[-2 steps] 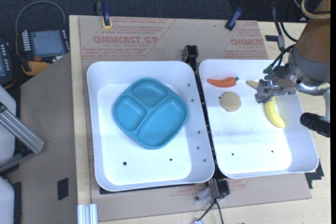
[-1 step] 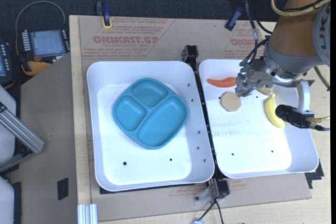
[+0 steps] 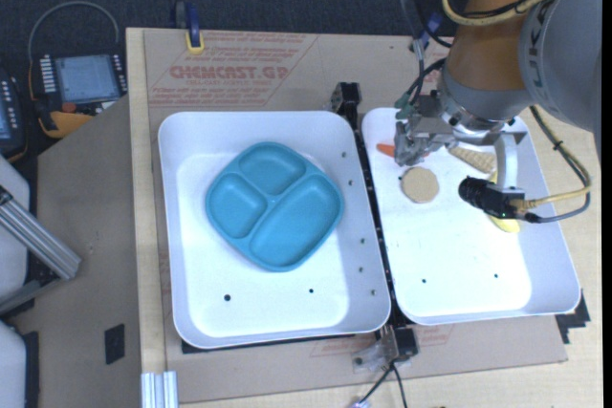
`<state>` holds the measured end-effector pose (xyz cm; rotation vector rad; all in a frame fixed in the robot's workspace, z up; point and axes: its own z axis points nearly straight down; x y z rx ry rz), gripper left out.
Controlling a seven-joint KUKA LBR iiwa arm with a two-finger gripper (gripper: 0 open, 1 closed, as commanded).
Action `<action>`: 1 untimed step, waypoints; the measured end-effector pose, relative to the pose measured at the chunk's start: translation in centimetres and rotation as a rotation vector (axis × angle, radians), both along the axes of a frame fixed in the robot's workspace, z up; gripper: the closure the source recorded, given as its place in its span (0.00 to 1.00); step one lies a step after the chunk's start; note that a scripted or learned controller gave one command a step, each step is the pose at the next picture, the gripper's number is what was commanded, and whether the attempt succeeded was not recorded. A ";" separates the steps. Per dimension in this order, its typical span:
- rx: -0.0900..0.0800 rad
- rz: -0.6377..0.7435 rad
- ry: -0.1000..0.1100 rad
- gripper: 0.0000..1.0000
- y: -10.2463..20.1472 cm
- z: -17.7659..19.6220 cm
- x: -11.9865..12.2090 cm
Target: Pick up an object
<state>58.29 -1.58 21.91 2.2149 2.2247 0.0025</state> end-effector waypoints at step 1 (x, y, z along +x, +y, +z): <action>0.001 0.001 -0.001 1.00 5.0 0.8 1.6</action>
